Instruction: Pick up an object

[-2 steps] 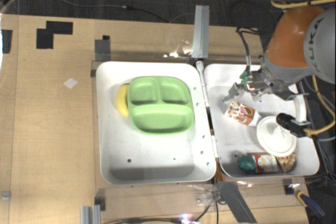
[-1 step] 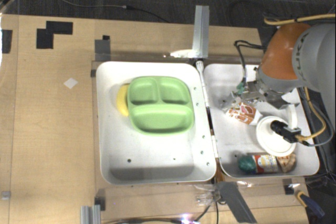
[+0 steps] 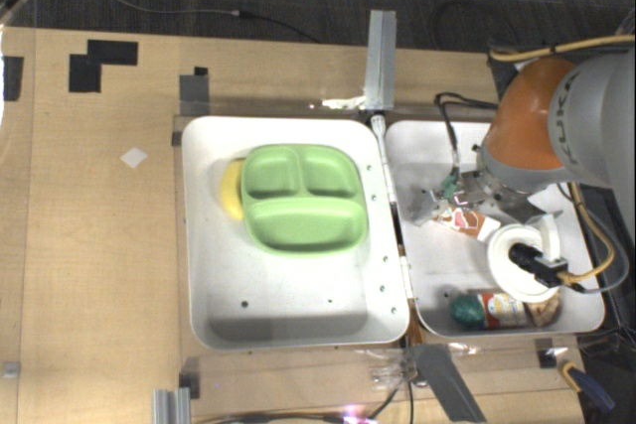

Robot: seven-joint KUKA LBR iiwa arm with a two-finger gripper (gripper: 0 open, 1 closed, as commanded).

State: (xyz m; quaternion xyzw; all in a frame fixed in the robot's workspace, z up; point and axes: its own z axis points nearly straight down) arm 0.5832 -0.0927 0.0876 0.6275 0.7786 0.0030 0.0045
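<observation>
Grey and orange, the arm (image 3: 556,129) leans in over the right bin (image 3: 427,298), with its gripper (image 3: 449,191) low near the bin's upper middle. The gripper sits among dark cables and small parts, so I cannot tell how it stands or whether anything is in it.

Just beside the gripper lies a small red-and-white packet (image 3: 465,219), the nearest candidate for the pick. Further toward the near rim sit a white ring-shaped piece (image 3: 507,251), a dark green rounded object (image 3: 467,312) and a red-labelled bottle or can (image 3: 505,309) lying on its side. The left bin (image 3: 214,313) holds a green divided plate (image 3: 301,197) with a yellow object (image 3: 232,191) tucked against its left edge, partly under it.

My reading is that this is the descent or grasp stage over the packet, with nothing yet shown as lifted. The next move would call for closing squarely on the packet and rising straight up, clear of the bin wall.

White letters run down the grey arm casing, cut off at the frame edge. The labels on the packet and the bottle are too small to read.
</observation>
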